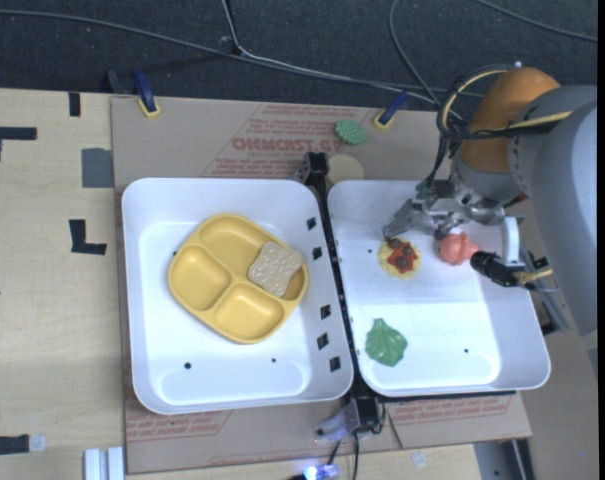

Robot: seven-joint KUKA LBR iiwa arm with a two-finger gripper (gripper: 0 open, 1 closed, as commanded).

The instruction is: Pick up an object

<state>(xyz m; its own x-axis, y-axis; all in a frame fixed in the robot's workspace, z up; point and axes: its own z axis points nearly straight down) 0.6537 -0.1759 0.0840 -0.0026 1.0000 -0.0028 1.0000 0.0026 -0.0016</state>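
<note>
Camera view is showing the gripper hanging low over the right bin, at its far side. Its fingers seem to be standing apart, one dark tip reaching toward a small yellow piece topped with red, and nothing is sitting between them. A pink-red lump is lying just beside the gripper's body, and a green leafy toy is resting well apart, nearer the front wall. In the left bin, a yellow divided plate is carrying a cracker-like biscuit.

The yellow-and-red piece looks like the likeliest target. To grasp it well, the arm should be centring the fingers so they straddle the piece, descending until the tips are nearly touching the bin floor, then closing slowly, since so flat a piece could slide out.
</note>
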